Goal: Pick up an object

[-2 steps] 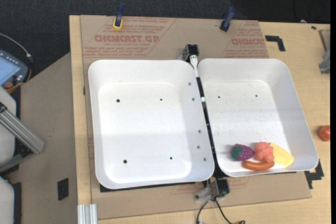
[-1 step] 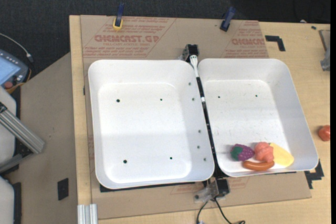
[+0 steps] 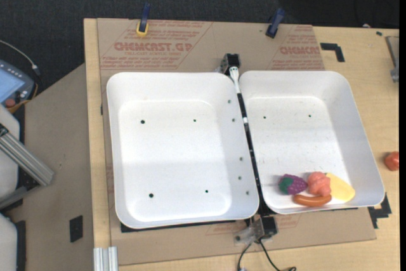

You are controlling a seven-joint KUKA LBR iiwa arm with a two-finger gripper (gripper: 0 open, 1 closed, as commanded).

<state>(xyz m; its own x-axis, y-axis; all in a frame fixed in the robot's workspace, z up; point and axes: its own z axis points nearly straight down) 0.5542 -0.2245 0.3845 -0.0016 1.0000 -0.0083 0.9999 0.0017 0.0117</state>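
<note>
Objects for picking lie clustered in the right bin [image 3: 298,92], in the corner nearest us; we count four of them — a purple toy [image 3: 292,184], a pinkish-red toy [image 3: 319,183], a yellow piece [image 3: 342,189] and an orange-red sausage-shaped piece [image 3: 311,200]. The pinkish-red toy sits between the purple toy and the yellow piece, touching or nearly touching both, and the sausage-shaped piece lies just in front of them, against the bin's front wall. We count two white bins; the left bin [image 3: 171,85] sits beside the right bin, their walls meeting along a dark seam. Under both bins is a brown cardboard sheet [image 3: 165,41] printed in faded red letters — we read "CHEMCAST G P" beyond the left bin, and a second, partly hidden print of the same kind beyond the right bin. Two clamps [image 3: 144,21] hold the sheet's far edge. A small orange thing [image 3: 392,161] rests on the bench, right of the right bin. Of the gripper's fingers we cannot tell anything.
</note>
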